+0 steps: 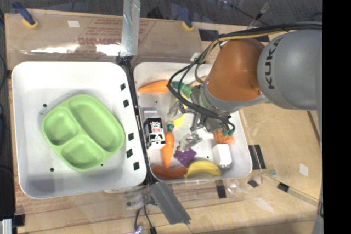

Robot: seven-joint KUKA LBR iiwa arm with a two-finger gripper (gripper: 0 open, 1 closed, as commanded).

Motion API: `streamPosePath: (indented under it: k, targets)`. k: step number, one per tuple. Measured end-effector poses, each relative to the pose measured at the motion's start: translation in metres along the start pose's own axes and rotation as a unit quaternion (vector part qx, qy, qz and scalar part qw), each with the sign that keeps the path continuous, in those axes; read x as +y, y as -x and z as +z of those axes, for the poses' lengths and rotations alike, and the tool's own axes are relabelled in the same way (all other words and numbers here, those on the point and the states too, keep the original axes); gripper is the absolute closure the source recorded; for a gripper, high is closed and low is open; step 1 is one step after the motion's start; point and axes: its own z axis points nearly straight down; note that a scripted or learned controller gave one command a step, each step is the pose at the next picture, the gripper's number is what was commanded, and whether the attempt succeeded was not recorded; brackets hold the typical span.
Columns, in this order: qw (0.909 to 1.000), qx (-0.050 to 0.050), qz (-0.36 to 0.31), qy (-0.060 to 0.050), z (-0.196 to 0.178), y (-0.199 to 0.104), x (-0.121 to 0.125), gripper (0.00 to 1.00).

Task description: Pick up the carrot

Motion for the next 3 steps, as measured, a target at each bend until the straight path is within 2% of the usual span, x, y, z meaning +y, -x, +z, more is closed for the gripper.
streamPosePath:
  k: [1,2,3]
  targets:
    - [0.9973,-0.010,0.072,-0.008,0.029,-0.034,0.026,0.00]
    - [0.9997,-0.015,-0.011,-0.015,0.025,-0.042,0.029,0.00]
    - [0.9676,-0.014,-0.251,-0.025,0.020,-0.029,0.018,0.00]
